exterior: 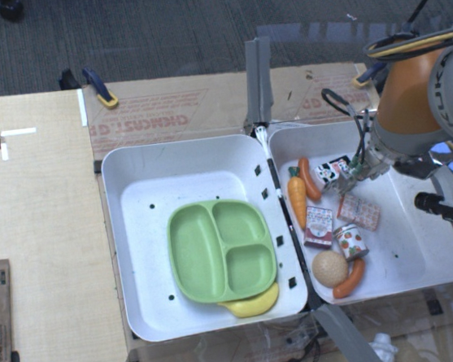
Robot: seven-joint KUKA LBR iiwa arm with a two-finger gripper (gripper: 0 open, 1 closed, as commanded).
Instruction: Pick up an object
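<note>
The arm (429, 94) came in from the right edge of the bench, orange band up high, and hung over the far right part of the right bin (434, 269). The gripper (366, 169) sat low there, just beside a small black-and-white packet (332, 170); whether it was spread or pinched on anything could not be told, the wrist covering it.

And the right bin was busy along its left wall! A carrot (296, 200) lay lengthwise against that wall, a red sausage (309, 179) just beside it. Nearer the middle lay a red-and-white carton (319, 226) and a pale patterned card (360, 212), touching or nearly so. Toward the near edge stood a strawberry-printed can (350, 243), then a tan ball (330, 268) with a second red sausage (350, 278) curled against it at the near left corner. All of those lay on the bin floor.

Over in the left bin (134, 228), a green divided plate (222, 249) filled the middle, and a yellow banana (254, 304) poked out from under its near edge.
</note>
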